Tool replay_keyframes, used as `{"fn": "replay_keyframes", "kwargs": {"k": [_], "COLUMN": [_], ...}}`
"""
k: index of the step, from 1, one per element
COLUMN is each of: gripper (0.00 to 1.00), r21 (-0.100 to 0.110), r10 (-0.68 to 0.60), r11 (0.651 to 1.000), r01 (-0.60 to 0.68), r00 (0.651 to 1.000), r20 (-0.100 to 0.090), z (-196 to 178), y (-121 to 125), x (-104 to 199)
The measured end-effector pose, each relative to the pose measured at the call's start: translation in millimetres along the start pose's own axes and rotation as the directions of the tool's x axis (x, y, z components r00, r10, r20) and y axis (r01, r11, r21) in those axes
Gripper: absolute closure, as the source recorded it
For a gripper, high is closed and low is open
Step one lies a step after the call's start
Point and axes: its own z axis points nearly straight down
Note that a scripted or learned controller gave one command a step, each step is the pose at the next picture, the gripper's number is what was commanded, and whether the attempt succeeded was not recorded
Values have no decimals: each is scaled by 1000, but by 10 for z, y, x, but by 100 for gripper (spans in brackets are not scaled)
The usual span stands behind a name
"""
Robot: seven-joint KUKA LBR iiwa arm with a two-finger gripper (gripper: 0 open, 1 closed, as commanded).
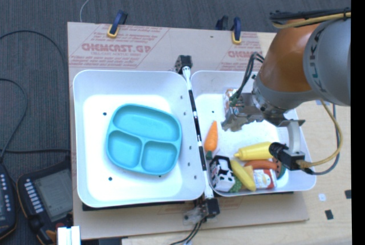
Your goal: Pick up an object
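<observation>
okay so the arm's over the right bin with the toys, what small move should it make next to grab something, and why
Probably a short move toward the orange carrot, then a descent onto it. The gripper hangs over bare floor of the right bin, just right of the carrot, with nothing visible between its fingers. The carrot lies apart from the crowded pile with the yellow bottle and banana, so it looks the easiest target.

Was evenly lit from overhead, fairly bright; white bins (pixel 85 124) near blown out w/ mild glare. Soft shadow under arm (pixel 302 61). Slightly soft focus, low res, no obvious edge distortion.
</observation>
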Motion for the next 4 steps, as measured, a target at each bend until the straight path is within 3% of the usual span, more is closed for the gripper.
{"fn": "replay_keyframes", "kwargs": {"k": [1, 2, 3, 4], "gripper": [0, 0, 0, 100], "r21": [0, 1, -19, -14], "r10": [-1, 0, 5, 3], "r11": [1000, 1000, 1000, 1000], "r01": [1, 0, -4, -3], "r00": [1000, 1000, 1000, 1000], "r20": [-1, 0, 10, 6], "z": [1, 783, 1238, 1168], "y": [0, 399, 111, 109], "x": [4, -646, -555, -538]}}
